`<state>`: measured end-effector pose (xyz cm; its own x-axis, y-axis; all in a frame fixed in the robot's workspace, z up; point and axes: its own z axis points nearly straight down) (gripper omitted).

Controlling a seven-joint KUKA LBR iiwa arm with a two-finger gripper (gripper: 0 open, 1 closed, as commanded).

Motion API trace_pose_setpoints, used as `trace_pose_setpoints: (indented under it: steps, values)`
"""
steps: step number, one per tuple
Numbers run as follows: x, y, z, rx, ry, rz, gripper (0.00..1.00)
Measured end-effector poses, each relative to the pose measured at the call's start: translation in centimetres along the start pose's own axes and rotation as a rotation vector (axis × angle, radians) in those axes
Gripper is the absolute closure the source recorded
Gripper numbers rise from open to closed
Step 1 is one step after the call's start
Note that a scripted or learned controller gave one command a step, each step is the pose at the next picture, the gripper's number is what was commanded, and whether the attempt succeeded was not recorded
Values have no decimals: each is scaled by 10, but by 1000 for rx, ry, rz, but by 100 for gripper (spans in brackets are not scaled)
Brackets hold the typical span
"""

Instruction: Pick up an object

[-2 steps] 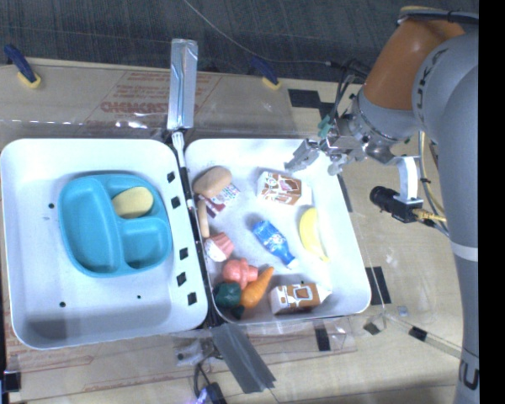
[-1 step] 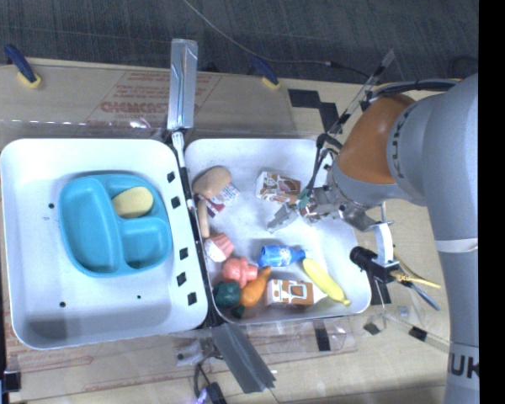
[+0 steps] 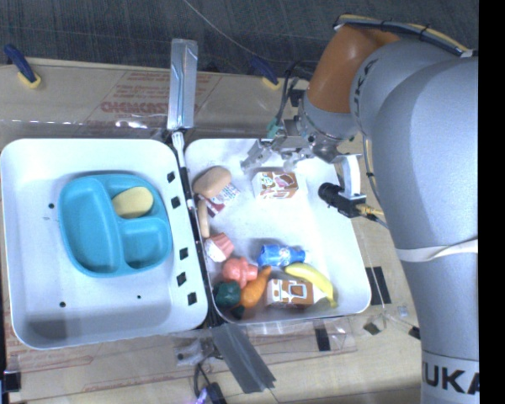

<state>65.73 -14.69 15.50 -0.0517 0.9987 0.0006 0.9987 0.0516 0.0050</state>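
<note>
My gripper [image 3: 273, 156] hangs low over the far end of the right bin [image 3: 349, 251], open, with nothing between its fingers. Just in front of it stands a small brown-and-white carton [image 3: 276, 183], close to the fingertips but apart from them. To its left, by the divider, lies a tan bread roll [image 3: 211, 179]. At the near end of the bin sit a blue packet [image 3: 279, 253], a banana [image 3: 313, 281], a carrot [image 3: 257, 287], a second carton [image 3: 289, 293], a green piece [image 3: 227, 294] and a pink piece [image 3: 237, 269].
The left bin [image 3: 34, 301] holds a blue divided tray [image 3: 101, 225] with a yellow object [image 3: 133, 201] in its upper right section. The grey arm [image 3: 421, 141] covers the bench to the right of the right bin. A metal bar [image 3: 182, 82] stands behind the divider.
</note>
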Motion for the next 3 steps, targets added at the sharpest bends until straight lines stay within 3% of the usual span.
trace_pose_setpoints:
  steps: [1, 2, 3]
  values:
    - [-32, 7, 47, -23, -6, -59, 0]
    - [-31, 1, 49, 1, -2, -62, 100]
    - [49, 5, -34, -2, 1, -77, 100]
